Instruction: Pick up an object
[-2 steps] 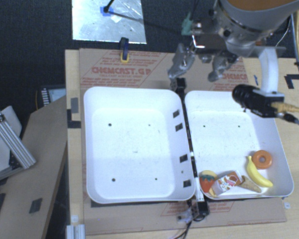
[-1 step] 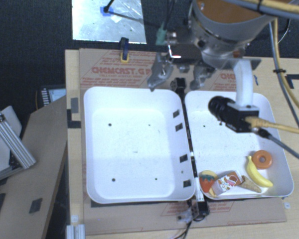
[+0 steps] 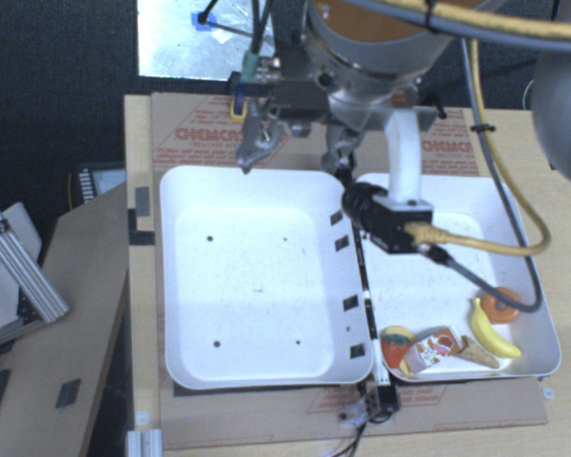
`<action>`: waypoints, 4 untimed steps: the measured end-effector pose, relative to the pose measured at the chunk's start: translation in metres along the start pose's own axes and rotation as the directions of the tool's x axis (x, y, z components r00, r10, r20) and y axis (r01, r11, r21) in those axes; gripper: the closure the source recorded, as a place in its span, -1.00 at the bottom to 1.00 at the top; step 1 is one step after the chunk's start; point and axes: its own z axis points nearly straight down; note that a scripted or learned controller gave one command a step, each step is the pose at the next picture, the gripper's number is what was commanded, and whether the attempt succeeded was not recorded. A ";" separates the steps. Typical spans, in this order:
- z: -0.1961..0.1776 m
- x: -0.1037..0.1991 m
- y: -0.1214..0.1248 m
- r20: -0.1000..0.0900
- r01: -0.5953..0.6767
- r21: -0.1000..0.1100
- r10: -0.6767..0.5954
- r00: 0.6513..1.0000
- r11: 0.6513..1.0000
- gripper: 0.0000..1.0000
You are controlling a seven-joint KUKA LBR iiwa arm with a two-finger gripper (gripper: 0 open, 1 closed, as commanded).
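Obliquely from above, camera view: the step in hand is judged to be the approach to a graspable item, none being held yet. All candidates lie clustered in the near part of the right shallow white plastic bin (image 3: 428, 293). A yellow plastic toy banana (image 3: 492, 331) lies toward the near right corner, with a round orange toy fruit (image 3: 502, 303) just beyond its upper end. A tan wedge-shaped piece (image 3: 478, 354) sits beside the banana's lower end, and a white-and-pink flat packet (image 3: 434, 347) lies next to that. A red-and-orange rounded toy (image 3: 397, 347) rests close to the wall shared with the left shallow white plastic bin (image 3: 257, 284).

To do the step well, the tool should travel to this cluster, well apart from its present place, and descend on an item with free space on two sides. The banana looks the best choice, taken across its narrow curved body rather than along it, with both fingers kept off the nearby bin wall. The packet lies flat and would probably slip. Because the items crowd one another, an off-centre descent could land a finger on a neighbour.

The tool (image 3: 297, 152) hangs above the far rim where the two bins meet, over the table (image 3: 138, 141). Its two grey fingers (image 3: 255, 146) stand wide apart, and nothing shows between them.
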 end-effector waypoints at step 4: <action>0.093 -0.019 0.000 0.003 -0.003 0.005 0.003 1.000 1.000 1.00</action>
